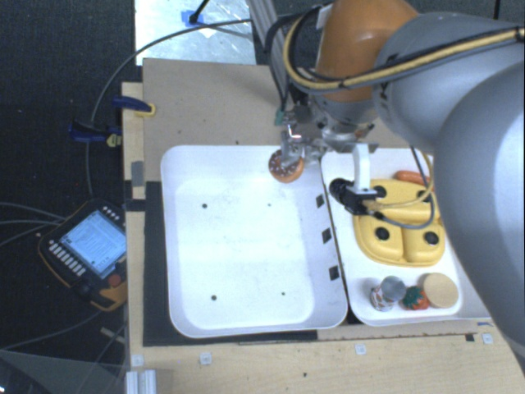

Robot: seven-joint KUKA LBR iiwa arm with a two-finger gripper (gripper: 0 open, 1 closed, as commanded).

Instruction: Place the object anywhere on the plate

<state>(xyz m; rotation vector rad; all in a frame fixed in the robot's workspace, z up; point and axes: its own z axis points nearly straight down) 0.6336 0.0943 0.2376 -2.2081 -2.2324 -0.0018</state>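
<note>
You had the gripper (290, 156) down at the far edge of the left bin (238, 245), right by the corner it shares with the right bin (354, 302). The object (286, 169), a small round brown piece, sat directly beneath the tool and against that far rim. From this slant you could not tell whether the tool was gripping it or merely over it; the grip itself was hidden by the wrist.

The plate (394, 236), yellow with hollowed sections, lay in the right bin, across the divider from the object and near it. The arm (459, 97) with its orange band (361, 23) loomed over the plate's far and right sides, so those edges were covered. A black fitting (354, 194) on a white stem hung over the plate's left edge, with yellow cable looping across the top.

Room? The left bin's floor was white and open all the way toward you. The right bin was tighter: an orange item (408, 176) lay beyond the plate, and a grey piece (390, 289), a red-and-green one (416, 300) and a tan disc (441, 290) lined the near rim, just short of the plate's near edge.
</note>
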